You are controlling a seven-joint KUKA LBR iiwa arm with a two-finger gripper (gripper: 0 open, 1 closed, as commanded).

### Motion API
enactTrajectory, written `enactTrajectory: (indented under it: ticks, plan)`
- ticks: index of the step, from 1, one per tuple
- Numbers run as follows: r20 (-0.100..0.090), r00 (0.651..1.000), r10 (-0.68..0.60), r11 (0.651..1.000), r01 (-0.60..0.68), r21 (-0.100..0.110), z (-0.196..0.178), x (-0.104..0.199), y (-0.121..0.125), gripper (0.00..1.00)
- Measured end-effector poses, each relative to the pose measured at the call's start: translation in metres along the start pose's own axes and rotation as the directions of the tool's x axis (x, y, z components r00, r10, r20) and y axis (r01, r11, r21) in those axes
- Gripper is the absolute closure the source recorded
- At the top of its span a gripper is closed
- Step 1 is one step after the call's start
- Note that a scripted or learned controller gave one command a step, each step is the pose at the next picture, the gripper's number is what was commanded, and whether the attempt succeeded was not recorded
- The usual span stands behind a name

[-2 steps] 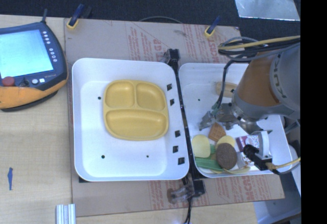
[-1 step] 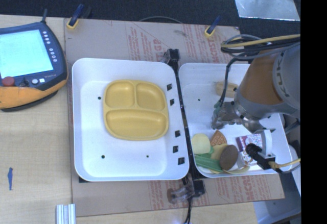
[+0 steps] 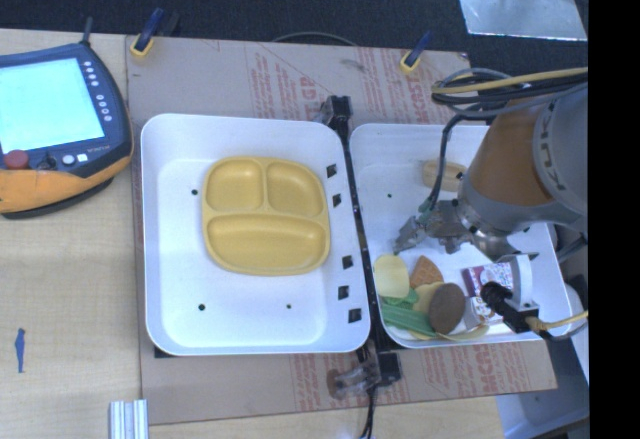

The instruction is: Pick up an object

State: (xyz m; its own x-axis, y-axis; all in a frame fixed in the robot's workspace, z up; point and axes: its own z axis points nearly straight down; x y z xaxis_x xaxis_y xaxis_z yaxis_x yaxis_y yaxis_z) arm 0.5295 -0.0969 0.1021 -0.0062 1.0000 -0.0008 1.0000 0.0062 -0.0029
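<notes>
Camera view is taken from above the bench (image 3: 70, 327), on which two white bins are set side by side. The left bin (image 3: 160, 227) is occupied by a yellow divided plate (image 3: 267, 215). The right bin (image 3: 385, 162) is entered by the arm (image 3: 510, 172) from the right, and the jaws are positioned low over its middle, just behind a cluster of small items. No item is seen between the jaws; whether they are released or clenched cannot be told from this angle. The cluster is located at the near edge of the right bin: a pale yellow piece (image 3: 391, 277), an orange-brown piece (image 3: 427, 271) beside it, a dark brown round piece (image 3: 447, 308), and a green piece (image 3: 400, 312) partly covered by the others. A white and dark-red packet (image 3: 497, 277) lies to their right, and a pale block (image 3: 438, 173) lies apart towards the far wall. The step in hand is judged to be the approach, with no pick yet made. For the next move, one item should be selected, probably the orange-brown piece, as it is nearest the jaws. The jaws should be centred over it, lowered and closed. Because the items are touching, a neighbour may be disturbed or caught.
</notes>
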Motion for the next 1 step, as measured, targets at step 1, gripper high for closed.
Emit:
enactTrajectory:
  ticks: [1]
  plan:
    - [0.0,1.0,0.003,1.0,-0.003,-0.004,0.0094,-0.0003,-0.0405,0.0]
